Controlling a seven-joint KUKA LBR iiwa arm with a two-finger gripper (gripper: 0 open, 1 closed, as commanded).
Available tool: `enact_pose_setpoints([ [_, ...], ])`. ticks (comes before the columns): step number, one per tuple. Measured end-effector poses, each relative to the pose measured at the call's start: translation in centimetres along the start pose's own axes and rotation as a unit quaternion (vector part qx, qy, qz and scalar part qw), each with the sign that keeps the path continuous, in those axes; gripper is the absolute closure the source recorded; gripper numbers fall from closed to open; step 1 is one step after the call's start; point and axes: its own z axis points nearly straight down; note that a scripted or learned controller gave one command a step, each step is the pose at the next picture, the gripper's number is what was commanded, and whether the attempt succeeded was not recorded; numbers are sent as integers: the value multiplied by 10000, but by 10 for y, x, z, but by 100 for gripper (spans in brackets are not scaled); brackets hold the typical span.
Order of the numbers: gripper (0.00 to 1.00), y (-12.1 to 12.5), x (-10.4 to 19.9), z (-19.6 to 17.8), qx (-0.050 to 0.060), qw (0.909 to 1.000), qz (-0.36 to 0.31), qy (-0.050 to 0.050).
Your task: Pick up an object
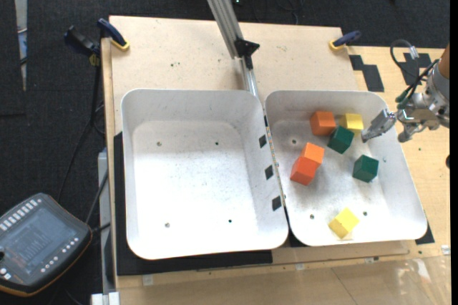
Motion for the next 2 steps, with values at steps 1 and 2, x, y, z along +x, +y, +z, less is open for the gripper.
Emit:
enact_pose_setpoints([
  [1,0,1,0,-3,-23,10000,-8,-8],
  [2,0,7,-3,43,-4,10000,3,-3],
])
